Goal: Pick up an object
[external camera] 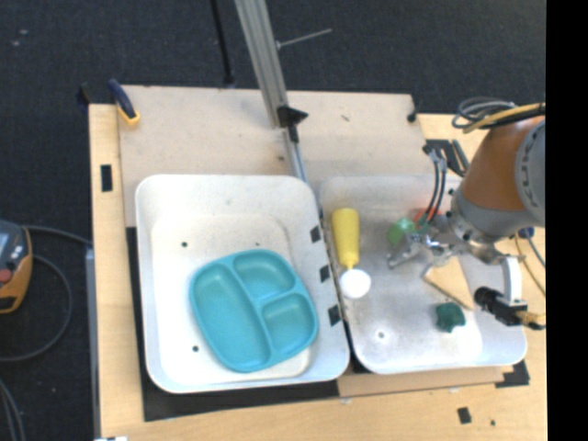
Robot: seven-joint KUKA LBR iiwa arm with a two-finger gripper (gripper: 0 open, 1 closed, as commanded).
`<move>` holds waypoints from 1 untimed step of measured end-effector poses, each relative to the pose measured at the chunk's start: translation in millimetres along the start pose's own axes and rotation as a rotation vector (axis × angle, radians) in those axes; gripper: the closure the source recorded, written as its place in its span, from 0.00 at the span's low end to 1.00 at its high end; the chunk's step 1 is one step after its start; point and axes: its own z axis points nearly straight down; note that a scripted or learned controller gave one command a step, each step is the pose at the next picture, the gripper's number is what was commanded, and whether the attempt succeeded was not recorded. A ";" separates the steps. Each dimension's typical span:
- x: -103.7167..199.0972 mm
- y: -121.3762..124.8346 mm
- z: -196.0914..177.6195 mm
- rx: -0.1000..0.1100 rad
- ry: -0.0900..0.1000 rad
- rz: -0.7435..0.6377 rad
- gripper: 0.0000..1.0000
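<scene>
**Reaching over the right bin, nothing lifted yet**

Starting nearest the camera: tabletop (230, 416) front edge, then both bins. Left bin (161, 200) holds a teal divided plate (254, 309), lying flat, well apart from the arm. Right bin (395, 361) has a small dark-green object (448, 316) near its front, a white round piece (355, 284) touching the end of a yellow bottle (345, 235) lying along the bin's left wall, prob. rolled there. Farther back, pincer (409, 246) sits low mid-bin just beside a light-green object (401, 230); can't tell whether it's open or closed, view too blurred. Judging by position, light-green item looks like the pick target. Behind: arm (501, 177) entering from right, then the metal post (262, 49).
</scene>
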 end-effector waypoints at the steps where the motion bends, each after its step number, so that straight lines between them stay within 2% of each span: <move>1: -1.9 1.5 -14.4 -0.007 -0.002 0.001 1.00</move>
